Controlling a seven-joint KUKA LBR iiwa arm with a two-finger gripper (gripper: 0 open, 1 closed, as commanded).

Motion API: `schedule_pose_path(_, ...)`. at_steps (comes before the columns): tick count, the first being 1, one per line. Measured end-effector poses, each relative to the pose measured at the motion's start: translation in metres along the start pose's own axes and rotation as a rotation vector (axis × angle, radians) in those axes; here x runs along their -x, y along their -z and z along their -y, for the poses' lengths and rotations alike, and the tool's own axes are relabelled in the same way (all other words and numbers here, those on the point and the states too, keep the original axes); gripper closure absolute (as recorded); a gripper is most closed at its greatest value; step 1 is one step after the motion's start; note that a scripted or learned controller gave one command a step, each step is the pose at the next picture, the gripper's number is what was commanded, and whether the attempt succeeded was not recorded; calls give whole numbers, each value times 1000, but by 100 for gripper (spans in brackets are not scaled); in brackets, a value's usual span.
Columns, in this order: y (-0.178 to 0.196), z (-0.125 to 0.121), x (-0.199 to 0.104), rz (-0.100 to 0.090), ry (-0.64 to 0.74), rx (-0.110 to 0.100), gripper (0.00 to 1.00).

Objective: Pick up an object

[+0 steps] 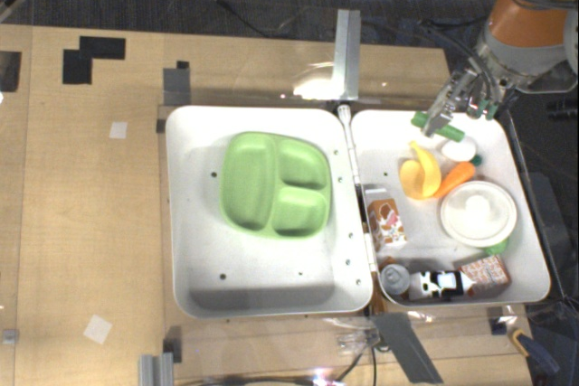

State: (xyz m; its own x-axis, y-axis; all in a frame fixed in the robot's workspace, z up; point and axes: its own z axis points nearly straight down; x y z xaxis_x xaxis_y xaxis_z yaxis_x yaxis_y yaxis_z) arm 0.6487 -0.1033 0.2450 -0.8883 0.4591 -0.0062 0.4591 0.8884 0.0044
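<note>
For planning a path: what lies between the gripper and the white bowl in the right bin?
In the camera view, a carrot lies between gripper and white bowl.

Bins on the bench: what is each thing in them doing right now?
Green tray: flat, alone in left bin.
Banana: beside the carrot.
White bowl: upright.
Snack box: lying flat.
Bottle: on its side.
Pincer: above right bin's back edge.

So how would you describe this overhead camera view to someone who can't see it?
A grey robot arm's gripper hovers over the back of the right bin, which holds a banana, a carrot, a white bowl, a small carton and a bottle. The left bin holds a green divided tray.
</note>
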Motion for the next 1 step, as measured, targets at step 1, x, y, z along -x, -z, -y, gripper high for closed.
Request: schedule_pose_path(1,16,97,-16,2,79,-5,100)
